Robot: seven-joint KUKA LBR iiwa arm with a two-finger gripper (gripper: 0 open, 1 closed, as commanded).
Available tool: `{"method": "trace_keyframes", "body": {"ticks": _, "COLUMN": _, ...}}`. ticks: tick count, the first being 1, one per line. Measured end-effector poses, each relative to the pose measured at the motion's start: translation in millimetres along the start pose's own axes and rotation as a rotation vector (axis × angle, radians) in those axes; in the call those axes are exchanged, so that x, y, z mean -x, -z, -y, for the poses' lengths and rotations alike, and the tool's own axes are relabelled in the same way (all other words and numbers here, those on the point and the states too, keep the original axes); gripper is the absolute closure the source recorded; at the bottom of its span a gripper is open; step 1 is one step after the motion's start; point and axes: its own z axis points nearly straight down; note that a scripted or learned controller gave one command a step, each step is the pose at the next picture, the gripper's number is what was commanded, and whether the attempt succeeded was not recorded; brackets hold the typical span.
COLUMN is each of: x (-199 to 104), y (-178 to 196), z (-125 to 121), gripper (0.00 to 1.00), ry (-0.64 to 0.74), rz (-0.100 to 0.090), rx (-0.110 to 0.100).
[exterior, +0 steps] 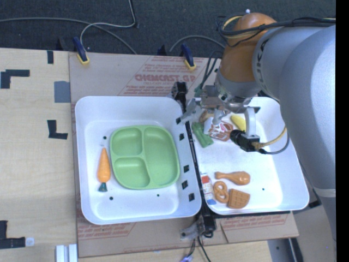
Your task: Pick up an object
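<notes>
A pale wooden desk point(32, 162) is carrying a brown cardboard sheet point(136, 75), and red print on the sheet is reading "CHEMCAST". Beyond the desk, dark carpet point(82, 4) is running along the twelve o'clock side, with thin cables lying on it. Two blue-and-yellow clamps point(82, 52) are pinning the cardboard's far edge.

Two white bins are sitting side by side on the cardboard. The left bin point(87, 201) is holding one green divided plate point(144, 157) with three compartments, and one toy carrot point(103, 167) is lying just beside the plate at its nine o'clock.

The right bin point(278, 190) is holding one toy chicken drumstick point(233, 177), one pretzel point(221, 190) and one waffle point(238, 198) clustered toward six o'clock, with a small printed packet point(205, 185) at their nine o'clock, its writing too small to read.

The arm point(294, 53) is reaching in from three o'clock, and the tool point(210, 113) is hanging over the right bin's twelve o'clock end, above a red-and-white wrapper point(221, 130), a green piece point(203, 138) and a yellow item point(238, 121). Whether the tool is clenched or released, I cannot tell.
</notes>
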Motion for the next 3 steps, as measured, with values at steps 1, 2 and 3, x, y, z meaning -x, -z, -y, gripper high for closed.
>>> {"method": "trace_keyframes", "body": {"ticks": 1, "x": 32.4, "y": 0.2, "z": 13.8, "gripper": 0.00, "ry": -0.002, "rz": 0.002, "rx": 0.000}}
{"method": "trace_keyframes", "body": {"ticks": 2, "x": 30.9, "y": 0.0, "z": 8.1, "gripper": 0.00, "ry": -0.001, "rz": 0.000, "rx": 0.000}}
{"method": "trace_keyframes", "body": {"ticks": 3, "x": 15.4, "y": 0.1, "z": 19.5, "gripper": 0.00, "ry": -0.001, "rz": 0.001, "rx": 0.000}}
